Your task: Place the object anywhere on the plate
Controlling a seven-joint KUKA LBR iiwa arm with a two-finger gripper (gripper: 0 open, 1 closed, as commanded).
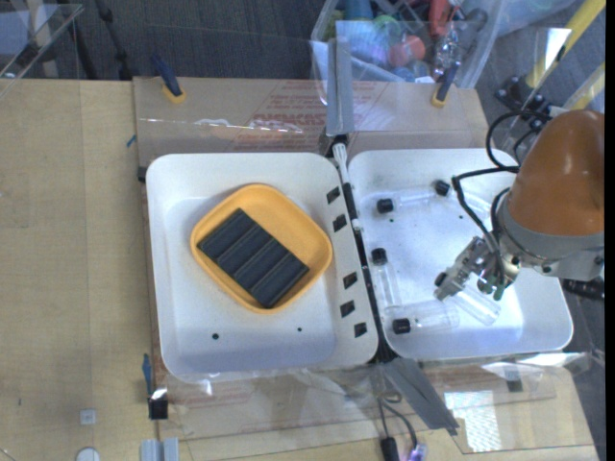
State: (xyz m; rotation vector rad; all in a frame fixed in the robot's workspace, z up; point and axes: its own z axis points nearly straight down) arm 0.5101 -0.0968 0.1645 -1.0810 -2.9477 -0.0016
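Note:
A yellow, rounded-square plate [282,203] sits in the left white bin [178,296]. A black ridged rectangular object [255,254] lies flat on the plate, turned diagonally and covering most of its middle. My gripper [465,279] hangs low over the right white bin [543,327], well away from the plate, below the orange band of the arm. It points down and to the left, close to a clear tube [478,304] on the bin floor. Nothing shows between its tips.
Several clear tubes with black caps [384,206] lie across the right bin's floor. A row of small black clips [343,251] runs along the divider between the bins. A clear box of coloured items [413,12] stands behind the bench.

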